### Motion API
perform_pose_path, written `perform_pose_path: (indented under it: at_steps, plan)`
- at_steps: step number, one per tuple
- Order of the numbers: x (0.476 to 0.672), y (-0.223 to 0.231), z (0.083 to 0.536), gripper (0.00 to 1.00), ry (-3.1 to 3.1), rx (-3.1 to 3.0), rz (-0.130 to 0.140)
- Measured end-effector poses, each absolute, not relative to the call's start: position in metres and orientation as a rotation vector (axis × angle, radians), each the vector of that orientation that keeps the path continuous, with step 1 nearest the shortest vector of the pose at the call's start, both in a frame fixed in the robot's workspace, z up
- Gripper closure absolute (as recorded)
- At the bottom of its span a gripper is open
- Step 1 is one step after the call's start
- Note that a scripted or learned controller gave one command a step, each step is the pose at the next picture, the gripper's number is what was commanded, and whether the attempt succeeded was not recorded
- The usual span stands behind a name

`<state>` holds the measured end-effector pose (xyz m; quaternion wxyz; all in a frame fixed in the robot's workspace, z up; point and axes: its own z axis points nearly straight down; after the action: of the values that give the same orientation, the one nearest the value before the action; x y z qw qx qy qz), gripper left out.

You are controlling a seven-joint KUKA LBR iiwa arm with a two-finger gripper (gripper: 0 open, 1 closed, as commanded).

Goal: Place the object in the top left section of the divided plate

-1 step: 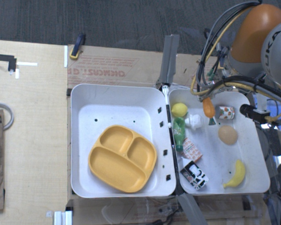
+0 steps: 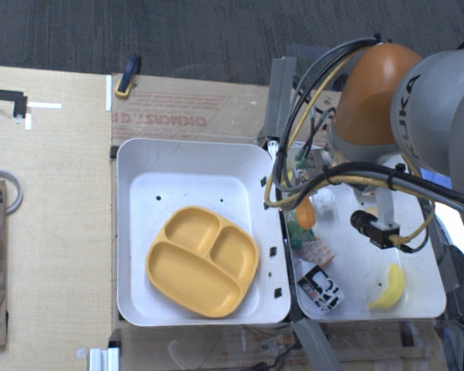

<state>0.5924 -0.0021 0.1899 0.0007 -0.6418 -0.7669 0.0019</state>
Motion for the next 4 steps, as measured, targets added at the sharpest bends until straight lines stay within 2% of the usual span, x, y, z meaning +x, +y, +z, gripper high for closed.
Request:
perform_pose_path:
  at_steps: [1,2,3,4]
  plan:
    - [0.534,0.063,0.190,1.00,-2.417,-2.005,0.006]
    - [0.534,0.062,0.190,0.00,-2.416,-2.007,0.007]
    - [0.565,0.151,0.093,0.00,-2.365,-2.068,0.006]
    - [0.562,0.146,0.091,0.00,-2.221,-2.222,0.005]
